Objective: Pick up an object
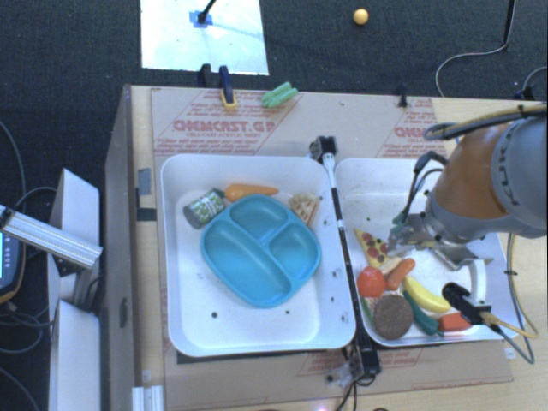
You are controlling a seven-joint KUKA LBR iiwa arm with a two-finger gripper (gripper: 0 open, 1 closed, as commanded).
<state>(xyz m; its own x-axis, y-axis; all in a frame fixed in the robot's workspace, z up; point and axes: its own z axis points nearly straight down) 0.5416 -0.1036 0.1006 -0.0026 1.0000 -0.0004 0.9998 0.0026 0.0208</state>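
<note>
My gripper hangs low over the middle of the right bin, at the end of the grey and orange arm. Just left of it lies a pizza slice. Below it an orange sausage-shaped piece rests beside a red tomato. A yellow banana, a brown round disc, a green piece and a small orange-red piece crowd the bin's near edge. Nothing shows between the fingers.
The left bin holds a blue divided plate, a small can, a carrot and a waffle-like wedge. A raised divider separates the bins. The far half of the right bin is bare.
</note>
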